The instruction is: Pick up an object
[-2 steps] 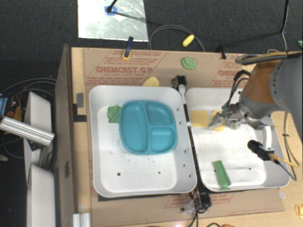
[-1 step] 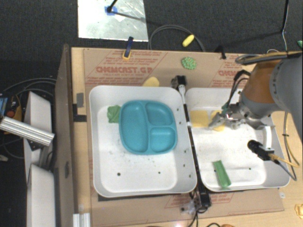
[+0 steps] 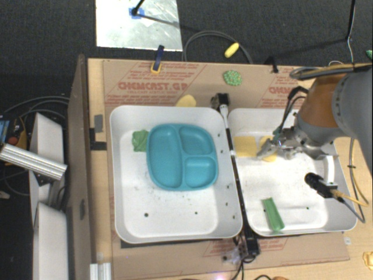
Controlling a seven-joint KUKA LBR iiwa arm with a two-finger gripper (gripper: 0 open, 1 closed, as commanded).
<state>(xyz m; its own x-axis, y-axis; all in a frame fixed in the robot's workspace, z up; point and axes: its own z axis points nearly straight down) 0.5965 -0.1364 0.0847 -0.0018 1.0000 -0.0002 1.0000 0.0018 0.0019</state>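
Fingers [image 3: 269,149], state unclear, meet yellow block [image 3: 246,146], seemingly lying flat, unoriented.

I see two white bins: the left bin [image 3: 134,214] carries a teal-blue divided plate [image 3: 182,156] with a green scrap [image 3: 140,140] at its left rim, and the right bin [image 3: 303,214] carries a pale yellow block [image 3: 246,146] near its upper left corner and a green strip [image 3: 272,214] near its front edge. The tan cardboard sheet [image 3: 175,80] under the bins has red lettering, with a dotted green disc [image 3: 232,77] and a yellow piece [image 3: 186,101] on its far edge. My arm [image 3: 338,107] is grey with an orange band.
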